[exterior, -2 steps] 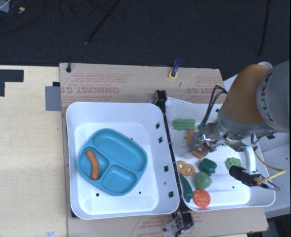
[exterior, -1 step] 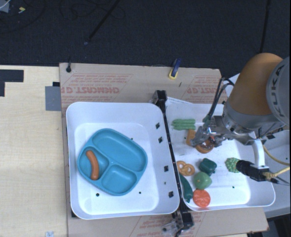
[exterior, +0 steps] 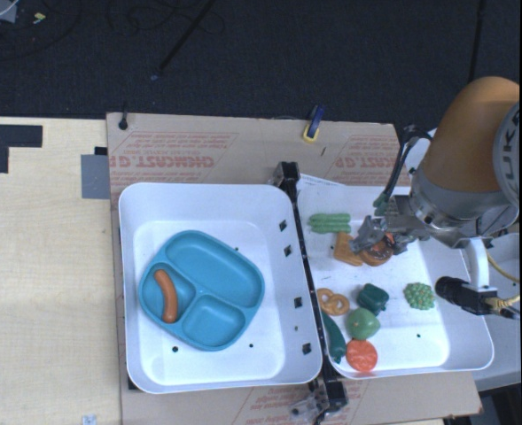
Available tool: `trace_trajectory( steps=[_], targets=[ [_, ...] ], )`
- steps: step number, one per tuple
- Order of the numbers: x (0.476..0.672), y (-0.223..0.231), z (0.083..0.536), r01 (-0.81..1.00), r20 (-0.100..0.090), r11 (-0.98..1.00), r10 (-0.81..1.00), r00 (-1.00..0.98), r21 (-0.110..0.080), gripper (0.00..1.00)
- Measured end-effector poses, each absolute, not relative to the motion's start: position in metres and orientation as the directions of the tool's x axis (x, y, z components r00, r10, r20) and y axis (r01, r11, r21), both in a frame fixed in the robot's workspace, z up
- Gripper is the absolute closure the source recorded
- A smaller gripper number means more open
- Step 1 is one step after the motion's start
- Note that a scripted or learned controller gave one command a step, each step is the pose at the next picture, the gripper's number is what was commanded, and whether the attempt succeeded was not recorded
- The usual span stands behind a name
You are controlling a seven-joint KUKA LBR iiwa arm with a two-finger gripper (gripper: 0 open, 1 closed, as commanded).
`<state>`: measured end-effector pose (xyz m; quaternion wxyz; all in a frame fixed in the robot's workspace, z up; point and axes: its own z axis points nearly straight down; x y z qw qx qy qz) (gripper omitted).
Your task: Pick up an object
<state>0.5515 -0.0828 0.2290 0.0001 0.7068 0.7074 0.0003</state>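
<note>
You see the grey two-finger gripper (exterior: 370,237) low in the right-hand shallow white bin (exterior: 455,348), at about eleven o'clock from that bin's middle. It is touching a small orange-brown toy food piece (exterior: 351,253); whether it is spread or pinching, you cannot tell (the fingertips blur into the toy). A long green plastic pod (exterior: 330,223) lies at ten o'clock of the gripper. A bumpy green toy vegetable (exterior: 419,296) sits at four o'clock. In the left white bin (exterior: 154,204), a blue divided plastic plate (exterior: 221,277) holds an orange toy sausage (exterior: 166,295).
</note>
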Motion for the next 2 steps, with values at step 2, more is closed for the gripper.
trace_trajectory(
  steps=[2],
  targets=[
    [0.613, -0.054, 0.237, 1.0, 0.001, 0.001, 1.0, -0.001, -0.001, 1.0]
  ],
)
